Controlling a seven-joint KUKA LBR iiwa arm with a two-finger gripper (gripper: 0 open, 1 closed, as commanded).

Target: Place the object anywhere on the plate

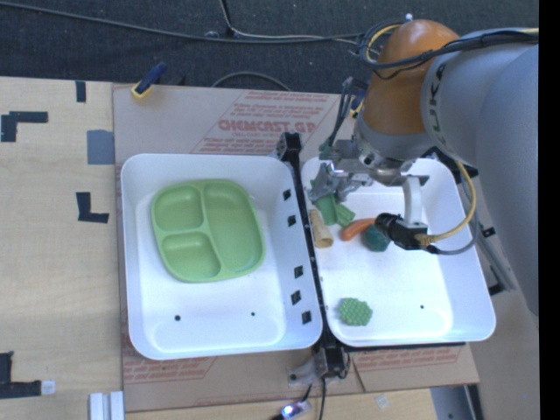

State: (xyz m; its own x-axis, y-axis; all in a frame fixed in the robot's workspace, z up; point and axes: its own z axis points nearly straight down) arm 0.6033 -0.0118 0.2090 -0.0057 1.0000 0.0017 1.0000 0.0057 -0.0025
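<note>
arm (490, 103): cut off by the picture's right edge; its bulk hides the right bin's (437, 322) far right corner.
claw (331, 191): mostly hidden under the wrist; whether its fingers are apart or closed cannot be told.
green object (334, 210): upper part hidden by the claw; its kind cannot be told.
teal object (376, 239): partly covered by a black fitting (401, 231).
worktop (52, 234): cut off at the left and bottom edges.

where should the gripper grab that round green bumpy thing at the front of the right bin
Take the green bumpy piece across its middle, coming straight down from above. It lies flat and alone on the right bin floor, roughly round, so any finger direction looks workable, and nothing nearby crowds the sides.
</note>
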